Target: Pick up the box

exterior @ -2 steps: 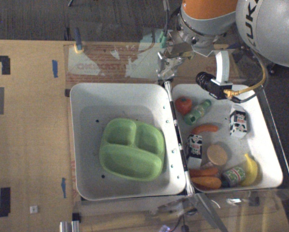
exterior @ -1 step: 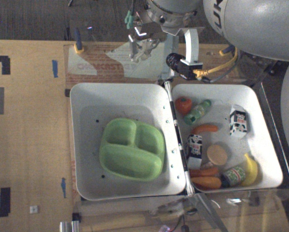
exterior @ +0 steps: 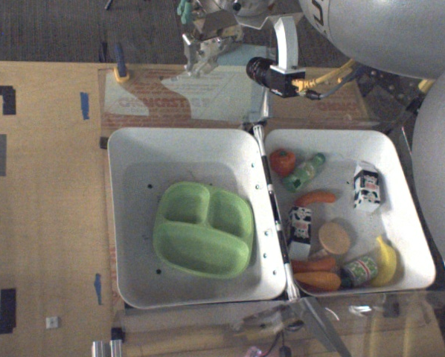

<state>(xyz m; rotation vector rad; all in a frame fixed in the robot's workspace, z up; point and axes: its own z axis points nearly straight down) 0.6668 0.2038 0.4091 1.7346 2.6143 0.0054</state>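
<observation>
Two small white cartons with black cow patches lie in the right bin [exterior: 401,151]. One box [exterior: 367,187] rests near that bin's right wall. The other box [exterior: 301,224] lies against the divider between the bins. My gripper [exterior: 197,59] hangs high over the bench behind the left bin [exterior: 133,155], far from both cartons. It is open with nothing between its fingers.
A green divided plate [exterior: 205,229] sits in the left bin. The right bin also holds a tomato [exterior: 282,161], a green bottle [exterior: 306,171], a sausage [exterior: 316,198], a round tan disc [exterior: 333,239], carrots [exterior: 316,280], a can [exterior: 360,270] and a banana [exterior: 387,261].
</observation>
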